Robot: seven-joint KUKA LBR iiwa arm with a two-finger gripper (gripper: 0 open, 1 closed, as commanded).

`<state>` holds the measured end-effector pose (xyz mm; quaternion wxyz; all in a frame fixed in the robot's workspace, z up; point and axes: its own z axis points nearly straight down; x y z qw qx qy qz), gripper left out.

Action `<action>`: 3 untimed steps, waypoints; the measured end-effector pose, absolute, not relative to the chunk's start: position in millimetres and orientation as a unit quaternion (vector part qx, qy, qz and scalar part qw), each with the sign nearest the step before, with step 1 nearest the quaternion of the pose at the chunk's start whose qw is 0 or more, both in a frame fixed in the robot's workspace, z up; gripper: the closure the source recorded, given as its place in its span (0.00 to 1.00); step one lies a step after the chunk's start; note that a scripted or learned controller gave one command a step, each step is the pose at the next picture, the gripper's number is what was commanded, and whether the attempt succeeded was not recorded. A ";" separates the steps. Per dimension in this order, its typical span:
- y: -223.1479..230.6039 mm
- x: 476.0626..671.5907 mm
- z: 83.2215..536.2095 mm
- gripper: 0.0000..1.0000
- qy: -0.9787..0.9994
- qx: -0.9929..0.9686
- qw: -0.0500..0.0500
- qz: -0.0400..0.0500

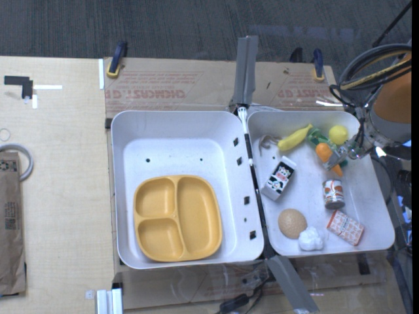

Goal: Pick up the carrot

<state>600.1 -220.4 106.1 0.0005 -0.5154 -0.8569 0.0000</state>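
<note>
The carrot (323, 152) is orange with a green leafy top and lies in the upper right part of the right bin (380, 201). It slants from the green end at upper left to an orange tip at lower right. My gripper (343, 154) comes in from the right and sits low over the carrot's lower half, covering part of it. The grey wrist and the orange band (398, 101) rise above it at the right edge. Whether the carrot sits between the fingers is hidden.
Beside the carrot lie a yellow banana (294, 137) and a yellow lemon (338, 134). A small can (334, 193), a milk carton (278, 178), a tan egg-shaped item (292, 222), a white lump (311, 240) and a red-white packet (345, 227) share the bin. The left bin (131, 142) holds a yellow divided plate (177, 218).
</note>
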 end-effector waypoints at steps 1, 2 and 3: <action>-207.9 533.1 197.8 1.00 -0.823 -0.568 0.000 0.001; -164.1 502.0 157.1 1.00 -0.783 -0.622 0.001 0.001; -127.7 525.2 219.7 1.00 -0.768 -0.640 0.000 0.001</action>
